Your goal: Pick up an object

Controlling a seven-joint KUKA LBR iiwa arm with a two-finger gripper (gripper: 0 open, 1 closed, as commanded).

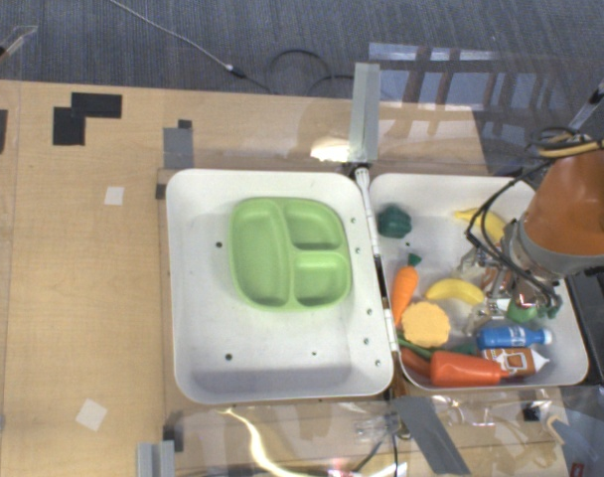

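Observation:
The right bin [570, 371] holds several toy foods. A dark green piece [393, 222] lies at its far left, with an orange carrot [405, 288] below it. A yellow banana [455, 291] and a round yellow piece [425, 323] lie mid-bin. Along the front are a red-orange piece [461, 368] and a blue bottle [514, 337]. My gripper [503, 288] is low in the bin, right of the banana and just above the blue bottle. A small green item [527, 312] sits beside it. The arm [575, 212] hides part of a second yellow piece [484, 223].
The left bin [198, 366] carries a green divided plate [287, 251]. A metal post [365, 112] stands behind the seam between the bins. Black cables loop around the wrist. Wooden bench lies to the left.

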